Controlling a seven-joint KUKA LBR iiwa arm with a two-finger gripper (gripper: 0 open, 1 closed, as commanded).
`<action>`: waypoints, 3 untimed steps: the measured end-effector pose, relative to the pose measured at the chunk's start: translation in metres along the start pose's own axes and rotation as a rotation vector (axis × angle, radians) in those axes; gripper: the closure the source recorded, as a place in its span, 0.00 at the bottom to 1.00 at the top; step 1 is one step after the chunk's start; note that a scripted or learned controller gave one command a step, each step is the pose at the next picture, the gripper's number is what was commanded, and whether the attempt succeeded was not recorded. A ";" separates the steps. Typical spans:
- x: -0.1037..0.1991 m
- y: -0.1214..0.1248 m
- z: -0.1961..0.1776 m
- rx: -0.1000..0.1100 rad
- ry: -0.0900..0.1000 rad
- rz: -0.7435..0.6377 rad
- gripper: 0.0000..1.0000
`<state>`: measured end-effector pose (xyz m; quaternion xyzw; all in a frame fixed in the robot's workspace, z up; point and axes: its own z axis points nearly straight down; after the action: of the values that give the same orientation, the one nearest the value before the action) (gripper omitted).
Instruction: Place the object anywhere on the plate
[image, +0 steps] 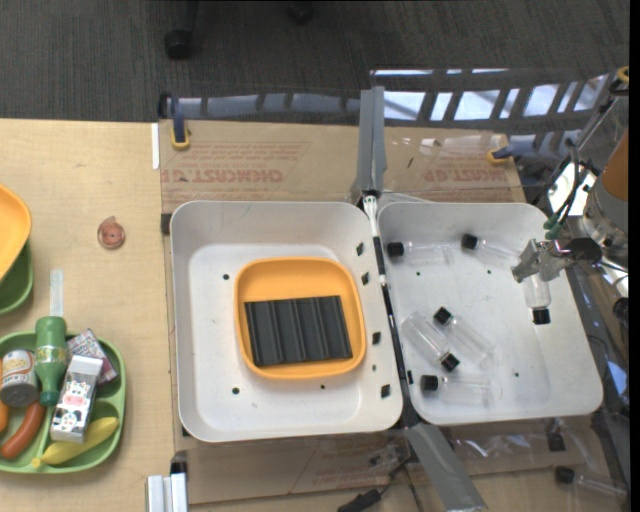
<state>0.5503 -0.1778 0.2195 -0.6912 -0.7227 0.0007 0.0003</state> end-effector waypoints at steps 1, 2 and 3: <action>-0.032 0.059 0.009 -0.001 -0.002 -0.146 1.00; -0.049 0.107 -0.057 -0.003 -0.003 -0.329 1.00; -0.049 0.107 -0.222 -0.001 -0.001 -0.442 1.00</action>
<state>0.6596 -0.2214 0.4417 -0.5159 -0.8566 0.0007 0.0000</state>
